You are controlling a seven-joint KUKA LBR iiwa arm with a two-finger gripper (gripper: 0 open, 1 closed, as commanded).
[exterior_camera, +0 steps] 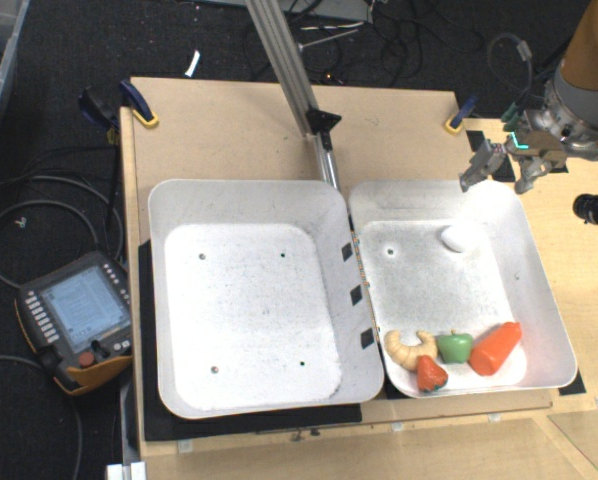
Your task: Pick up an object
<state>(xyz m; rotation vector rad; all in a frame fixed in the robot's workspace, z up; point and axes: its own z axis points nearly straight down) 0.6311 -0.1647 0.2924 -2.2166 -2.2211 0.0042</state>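
Note:
My gripper (503, 170) hangs above the far right corner of the right bin (539, 268), its two fingers spread open with nothing between them. Several toy foods lie along the bin's near edge: an orange carrot (496, 348), a green pepper (456, 346), a red strawberry (430, 373) and a cream curved piece (407, 347). A small white object (456, 237) rests in the far part of the same bin, below and left of the gripper.
The left bin (179, 218) sits beside the right one. A slanted metal pole (284, 53) reaches down to the gap between the bins. A teach pendant (77, 313) lies on the floor at left. Clamps (137, 103) hold the bench's far corners.

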